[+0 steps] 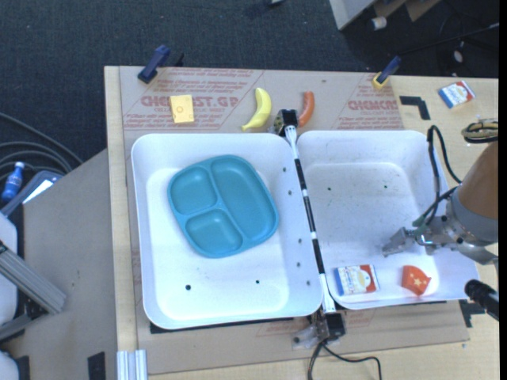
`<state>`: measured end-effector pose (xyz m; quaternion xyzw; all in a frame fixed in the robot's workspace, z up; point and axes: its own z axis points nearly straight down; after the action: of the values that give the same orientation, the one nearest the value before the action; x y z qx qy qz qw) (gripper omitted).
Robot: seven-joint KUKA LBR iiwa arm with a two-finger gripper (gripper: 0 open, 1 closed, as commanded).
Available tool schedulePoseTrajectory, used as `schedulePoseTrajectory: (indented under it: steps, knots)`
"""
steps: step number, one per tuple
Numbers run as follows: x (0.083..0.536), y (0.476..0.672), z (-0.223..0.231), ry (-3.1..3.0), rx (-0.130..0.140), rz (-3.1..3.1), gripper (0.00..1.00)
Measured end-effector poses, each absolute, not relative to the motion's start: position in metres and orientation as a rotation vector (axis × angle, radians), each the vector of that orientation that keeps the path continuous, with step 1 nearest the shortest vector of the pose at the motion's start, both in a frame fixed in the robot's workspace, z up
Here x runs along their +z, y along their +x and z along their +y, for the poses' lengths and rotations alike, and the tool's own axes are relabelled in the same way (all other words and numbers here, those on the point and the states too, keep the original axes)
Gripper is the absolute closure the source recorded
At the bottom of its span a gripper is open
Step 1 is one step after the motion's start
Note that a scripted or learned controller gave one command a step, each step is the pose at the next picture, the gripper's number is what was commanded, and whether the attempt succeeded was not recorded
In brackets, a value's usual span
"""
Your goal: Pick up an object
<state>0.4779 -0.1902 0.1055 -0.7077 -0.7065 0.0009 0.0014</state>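
The right bin [356, 153] holds two things near its front edge: a small white packet with red and blue print [354, 279] and a red object [416, 279]. My gripper [408, 241] hangs low over the bin's right side, just above and behind the red object and to the right of the packet. It carries nothing that I can see. The arm comes in from the right edge. A blue divided plate [223, 204] lies in the left bin [154, 236].
Behind the bins on the cardboard lie a yellow banana [257, 109], an orange-red object [306, 108] and a yellow square [181, 110]. A small packet [455, 94] sits at the far right. A black cable [437, 161] runs over the right bin's wall.
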Motion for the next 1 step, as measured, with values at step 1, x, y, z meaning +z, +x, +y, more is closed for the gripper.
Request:
schedulePoseTrajectory:
  steps: [1]
  knots:
    - [0.0848,0.5902,-0.2116,-2.217,-0.004,-2.223,0.00]
